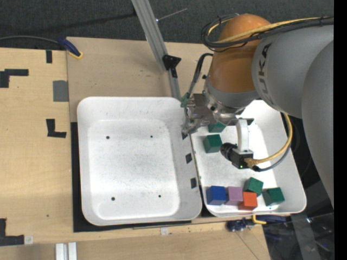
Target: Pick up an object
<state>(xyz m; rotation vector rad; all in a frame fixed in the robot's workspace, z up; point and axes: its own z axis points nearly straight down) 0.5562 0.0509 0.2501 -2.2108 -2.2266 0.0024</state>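
My gripper (193, 121) hangs low over the near-left corner of the right bin (295, 186), close to the wall it shares with the left bin. A green block (212, 143) lies just below and right of it, apart from it. A second green block (217, 128) peeks out from under the wrist, mostly hidden. Along the bin's front edge sit a blue block (217, 194), a purple block (235, 194), an orange block (249, 200) and two more green blocks (253, 186) (273, 195).
The left bin (130, 161) stands beside the right one, their walls touching. A slanted metal pole (154, 34) rises behind the bins. The grey arm and its orange band (238, 31) cover the right bin's far side. Cables (271, 158) loop beside the wrist.
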